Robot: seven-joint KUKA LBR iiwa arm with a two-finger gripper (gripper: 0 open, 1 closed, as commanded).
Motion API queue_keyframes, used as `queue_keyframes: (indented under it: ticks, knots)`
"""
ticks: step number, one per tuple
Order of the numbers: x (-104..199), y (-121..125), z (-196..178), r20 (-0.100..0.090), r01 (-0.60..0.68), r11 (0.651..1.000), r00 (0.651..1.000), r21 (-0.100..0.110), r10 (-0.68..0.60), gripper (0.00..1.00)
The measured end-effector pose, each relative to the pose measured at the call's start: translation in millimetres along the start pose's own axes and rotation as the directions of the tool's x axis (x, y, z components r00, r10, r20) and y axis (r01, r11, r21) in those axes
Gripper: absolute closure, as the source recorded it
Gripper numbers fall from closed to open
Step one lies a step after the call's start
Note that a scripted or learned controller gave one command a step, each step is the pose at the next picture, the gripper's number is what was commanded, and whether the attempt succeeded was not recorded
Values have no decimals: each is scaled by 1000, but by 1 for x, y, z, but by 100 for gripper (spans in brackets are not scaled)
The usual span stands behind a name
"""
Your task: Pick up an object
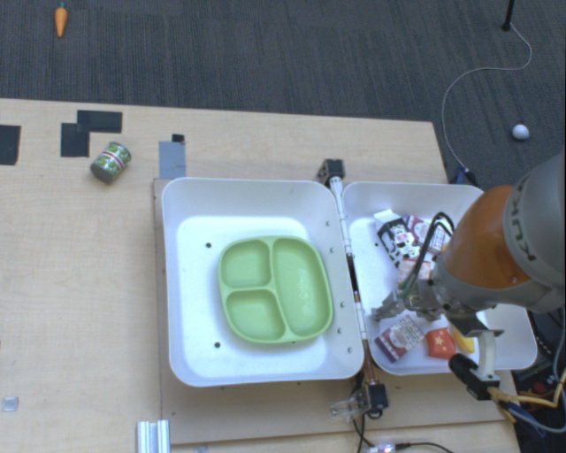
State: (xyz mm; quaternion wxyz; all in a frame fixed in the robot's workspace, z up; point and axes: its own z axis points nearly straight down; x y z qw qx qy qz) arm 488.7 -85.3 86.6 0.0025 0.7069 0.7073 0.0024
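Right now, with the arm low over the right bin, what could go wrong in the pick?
1. The items in the right bin lie packed together: a red-and-white packet, a small red item and a black-and-white item. The pincer may shove them or catch two.
2. The arm covers much of that bin, so a grasp is hard to confirm.
3. The packet lies near the wall between the bins, which may block a finger.

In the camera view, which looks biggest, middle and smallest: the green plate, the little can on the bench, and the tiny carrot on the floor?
Largest to smallest, as they look:
1. green plate
2. can
3. carrot

The carrot lies farther from the camera, so its real size is unsure.
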Motion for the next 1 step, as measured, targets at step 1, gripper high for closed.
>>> queue_keyframes:
  ticks: [1]
  knots:
    - [0, 3, -11, 0, 2, 1000, 1000, -7, -2, 100]
